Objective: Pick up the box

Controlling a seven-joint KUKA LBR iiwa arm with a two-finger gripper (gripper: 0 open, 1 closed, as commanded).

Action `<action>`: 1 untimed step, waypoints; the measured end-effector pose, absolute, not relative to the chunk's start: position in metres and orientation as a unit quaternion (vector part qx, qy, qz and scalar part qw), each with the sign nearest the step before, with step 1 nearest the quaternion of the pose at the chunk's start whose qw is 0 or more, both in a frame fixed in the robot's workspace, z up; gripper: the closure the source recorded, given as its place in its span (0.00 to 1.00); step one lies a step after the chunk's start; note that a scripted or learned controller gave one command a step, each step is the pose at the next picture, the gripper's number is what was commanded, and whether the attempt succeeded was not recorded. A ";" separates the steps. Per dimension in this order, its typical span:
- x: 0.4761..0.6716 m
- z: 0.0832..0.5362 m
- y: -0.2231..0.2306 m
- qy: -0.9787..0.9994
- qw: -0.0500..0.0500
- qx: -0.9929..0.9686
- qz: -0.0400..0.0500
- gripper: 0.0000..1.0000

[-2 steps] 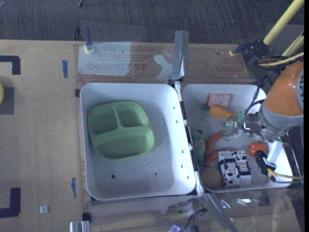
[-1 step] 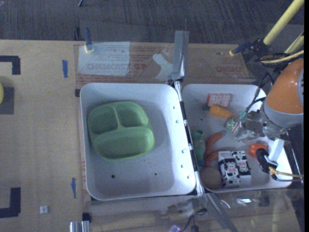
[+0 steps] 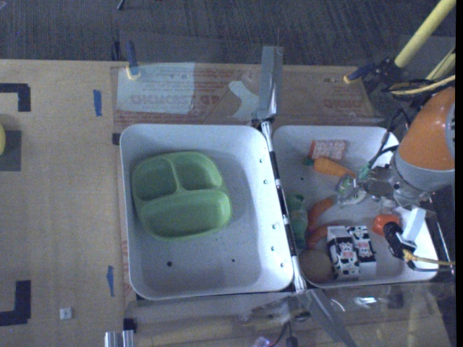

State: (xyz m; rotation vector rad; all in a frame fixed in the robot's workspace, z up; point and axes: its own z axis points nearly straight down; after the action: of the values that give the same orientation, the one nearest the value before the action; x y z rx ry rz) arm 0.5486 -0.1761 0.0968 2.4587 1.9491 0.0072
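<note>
Box [image 3: 351, 250] low in right bin [image 3: 293, 143]; hand [image 3: 353, 191] above it, grip state unclear, apparently touching nothing.

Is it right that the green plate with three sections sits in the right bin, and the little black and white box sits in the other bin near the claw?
Not quite. In the camera view the green plate sits in the left bin, not the right one. The black and white box does sit in the other bin, near the claw.
</note>
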 end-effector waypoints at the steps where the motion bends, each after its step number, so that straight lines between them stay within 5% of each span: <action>1: 0.549 0.107 -0.176 0.620 0.003 0.784 0.003 1.00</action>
State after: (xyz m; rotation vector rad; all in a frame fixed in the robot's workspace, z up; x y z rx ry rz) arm 0.5490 -0.1764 0.1067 2.4601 1.9457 0.0092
